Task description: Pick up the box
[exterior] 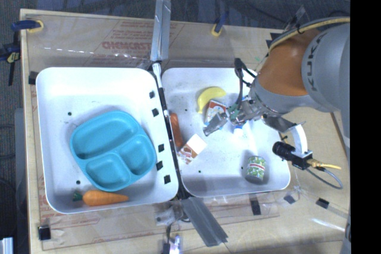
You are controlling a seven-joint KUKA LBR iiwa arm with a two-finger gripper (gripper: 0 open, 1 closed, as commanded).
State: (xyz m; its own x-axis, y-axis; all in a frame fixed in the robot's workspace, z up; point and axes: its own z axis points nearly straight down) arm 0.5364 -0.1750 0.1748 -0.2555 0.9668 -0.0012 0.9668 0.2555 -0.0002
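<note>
While the arm (297, 71) reaches in over the right bin (184, 83), the stock on the counter (238, 44) reads as follows.

Left bin (53, 86): one blue divided tray (112, 149), lying flat near the middle; one carrot (104, 198) at the near edge, just beside the tray.

Right bin: one small box (191, 148), white with red-brown print, lying tilted near the left wall, just beside an orange-red sausage-shaped item (174, 129) that lies along that wall. One yellow banana-like piece (211, 96) toward the far side. One small patterned cup (256, 168) in the near right corner. One crumpled packet (216, 109) with red print, just below the yellow piece.

Hand (215, 125): hanging over the middle of the right bin, between the packet and the box, tips pointing toward the box. Whether its fingers are spread or pressed together cannot be told; nothing is seen pinched between them. Box apart from the hand, resting on the bin floor.

Task status, as judged: box not yet picked up.

Risks, as judged:
- The box lies flat and tilted close to the bin wall; a descent slightly off could strike the wall or the sausage-shaped item instead.
- A thin, flat box offers little to grip; the fingers may slide over the top or push it away.
- The packet sits very near the hand and could be caught in place of the box.
</note>
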